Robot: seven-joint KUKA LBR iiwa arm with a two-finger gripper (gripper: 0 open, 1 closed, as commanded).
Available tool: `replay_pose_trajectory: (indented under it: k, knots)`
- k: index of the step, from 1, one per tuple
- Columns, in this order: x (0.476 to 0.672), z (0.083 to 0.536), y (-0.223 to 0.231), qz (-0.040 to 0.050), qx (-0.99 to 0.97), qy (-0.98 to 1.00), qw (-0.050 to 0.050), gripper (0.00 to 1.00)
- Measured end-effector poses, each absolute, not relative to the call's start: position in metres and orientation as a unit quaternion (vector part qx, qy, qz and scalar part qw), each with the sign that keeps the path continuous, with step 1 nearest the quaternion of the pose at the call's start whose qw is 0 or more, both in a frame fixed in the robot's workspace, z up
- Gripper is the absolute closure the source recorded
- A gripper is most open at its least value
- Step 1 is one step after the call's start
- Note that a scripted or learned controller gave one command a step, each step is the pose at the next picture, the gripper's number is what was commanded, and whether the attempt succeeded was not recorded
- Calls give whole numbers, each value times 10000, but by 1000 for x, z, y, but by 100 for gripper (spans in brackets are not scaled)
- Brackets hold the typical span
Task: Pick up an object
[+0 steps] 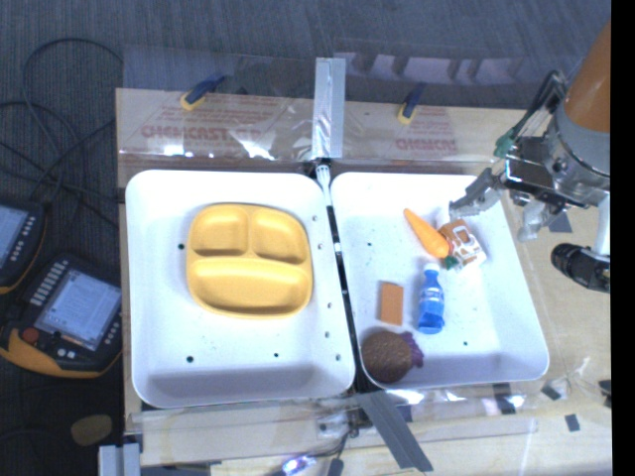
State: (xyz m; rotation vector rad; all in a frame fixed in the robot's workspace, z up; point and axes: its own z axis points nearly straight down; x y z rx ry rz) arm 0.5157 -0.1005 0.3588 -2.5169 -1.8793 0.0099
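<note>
While the gripper (496,206) hangs over the right bin's (496,350) upper right edge, fingers spread, nothing between them | carrot (425,232), small carton (463,245), blue bottle (431,300) right of centre | yellow tray (249,259) in left bin (159,365).

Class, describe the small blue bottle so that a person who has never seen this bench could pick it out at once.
Find the right-hand white bin, the one without the yellow divided plate. Near its middle lies the small blue bottle, between the orange rectangular block and the carrot. It is the only blue item in either bin.
</note>
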Motion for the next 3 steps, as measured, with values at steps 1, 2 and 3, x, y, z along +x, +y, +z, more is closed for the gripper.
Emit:
replay_pose_trajectory:
  k: [1,2,3]
  knots:
    - [538,200,-158,41,-8446,-5353,20,0]
    - [586,107,-143,29,-8096,-5870,16,0]
    - [530,89,-153,-30,-6805,-7327,-54,0]
